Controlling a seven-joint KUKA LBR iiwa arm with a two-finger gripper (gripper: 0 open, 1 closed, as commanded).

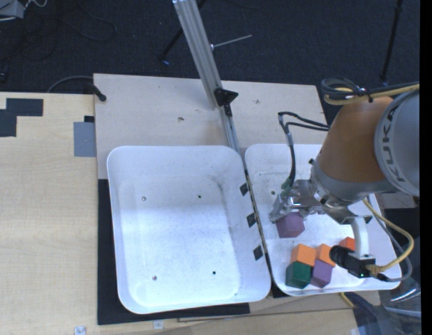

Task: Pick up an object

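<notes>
At the frame's lower right, in the right white bin (271,160), the two-finger gripper (288,213) seems clamped on a small purple block (291,225), probably light, stiff, best pinched across flat faces.

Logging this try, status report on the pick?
End effector low in the right bin, directly over the purple cube. Grasp not confirmed. Orange cube, green cube, second purple cube clustered nearby.
</notes>
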